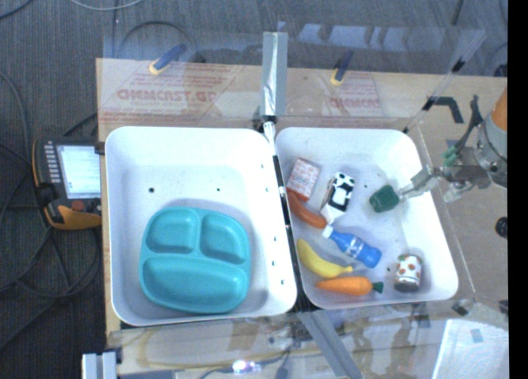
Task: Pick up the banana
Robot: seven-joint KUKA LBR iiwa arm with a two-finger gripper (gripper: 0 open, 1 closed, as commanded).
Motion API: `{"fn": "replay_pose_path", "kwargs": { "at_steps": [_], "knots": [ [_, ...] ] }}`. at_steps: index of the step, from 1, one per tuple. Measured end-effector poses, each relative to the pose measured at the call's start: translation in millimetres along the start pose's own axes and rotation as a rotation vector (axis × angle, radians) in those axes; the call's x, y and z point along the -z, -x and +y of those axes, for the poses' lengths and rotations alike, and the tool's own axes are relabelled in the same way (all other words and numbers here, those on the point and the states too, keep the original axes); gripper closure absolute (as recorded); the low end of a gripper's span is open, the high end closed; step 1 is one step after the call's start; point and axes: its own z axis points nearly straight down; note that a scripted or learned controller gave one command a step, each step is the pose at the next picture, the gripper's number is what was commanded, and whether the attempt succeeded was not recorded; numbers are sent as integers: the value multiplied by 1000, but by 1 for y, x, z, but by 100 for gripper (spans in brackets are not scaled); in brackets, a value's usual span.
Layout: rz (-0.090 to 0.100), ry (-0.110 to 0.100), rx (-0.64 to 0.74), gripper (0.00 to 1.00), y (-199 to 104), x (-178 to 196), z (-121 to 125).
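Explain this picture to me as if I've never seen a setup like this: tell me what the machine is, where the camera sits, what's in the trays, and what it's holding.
One fixed camera looks down at a slant on a bench with two shallow white bins. The left bin holds a teal divided plate. The right bin holds the banana, two carrots, a blue bottle, a small box, a black-and-white toy, a dark green piece and a small can. The robot arm reaches in from the right edge; its gripper sits beside the green piece, well away from the banana. Nothing is visibly held.
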Motion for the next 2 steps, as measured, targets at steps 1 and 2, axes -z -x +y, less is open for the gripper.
{"fn": "replay_pose_path", "kwargs": {
  "at_steps": [1, 2],
  "knots": [
    [0, -2, 48, 0, -54, -98, -42],
    [1, 0, 297, 0, -118, -120, -41]
  ]
}}
